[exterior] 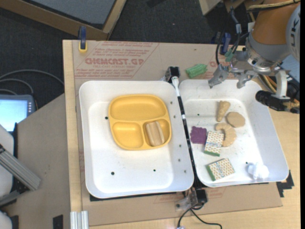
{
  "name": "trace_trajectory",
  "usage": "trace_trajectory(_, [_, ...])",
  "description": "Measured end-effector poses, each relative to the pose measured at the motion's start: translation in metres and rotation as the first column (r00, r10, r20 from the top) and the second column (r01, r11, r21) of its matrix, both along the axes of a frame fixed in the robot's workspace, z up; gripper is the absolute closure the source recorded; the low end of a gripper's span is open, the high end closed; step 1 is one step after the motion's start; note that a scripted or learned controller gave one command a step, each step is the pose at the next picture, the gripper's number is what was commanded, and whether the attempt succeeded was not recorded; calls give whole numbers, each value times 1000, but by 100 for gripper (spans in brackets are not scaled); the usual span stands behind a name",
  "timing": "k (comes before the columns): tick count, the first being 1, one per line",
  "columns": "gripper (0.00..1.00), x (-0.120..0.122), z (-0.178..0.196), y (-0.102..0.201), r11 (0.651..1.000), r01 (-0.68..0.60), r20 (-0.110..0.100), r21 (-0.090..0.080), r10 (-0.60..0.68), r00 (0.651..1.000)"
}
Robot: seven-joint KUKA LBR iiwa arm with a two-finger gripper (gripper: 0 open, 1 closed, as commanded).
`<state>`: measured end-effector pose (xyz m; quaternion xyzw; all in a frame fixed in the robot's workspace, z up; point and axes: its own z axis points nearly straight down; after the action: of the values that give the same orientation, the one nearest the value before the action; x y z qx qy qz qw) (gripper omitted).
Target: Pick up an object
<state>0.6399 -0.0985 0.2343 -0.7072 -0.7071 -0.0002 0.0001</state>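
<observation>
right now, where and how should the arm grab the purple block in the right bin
Probably from straight above, closing across the purple block's upper and lower edges. It lies flat on the right bin floor near the divider, so a side approach has little to catch. Its right edge sits close against a patterned sponge, which makes a left-right pinch riskier. The end effector hovers above the bin's far edge.

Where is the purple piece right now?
The purple piece lies in the right bin, near its left wall, just left of a patterned sponge and below the tan bread-like pieces.
</observation>
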Motion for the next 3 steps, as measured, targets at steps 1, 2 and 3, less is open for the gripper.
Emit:
trace_trajectory(1, [0, -54, -135, -12, 1000, 4, -18, 2, -4, 1000])
trace_trajectory(2, [0, -96, -149, 2, 1000, 3, 3, -1, -3, 1000])
trace_trajectory(3, [0, -44, -148, -57, 1000, 2, 7, -5, -2, 1000])
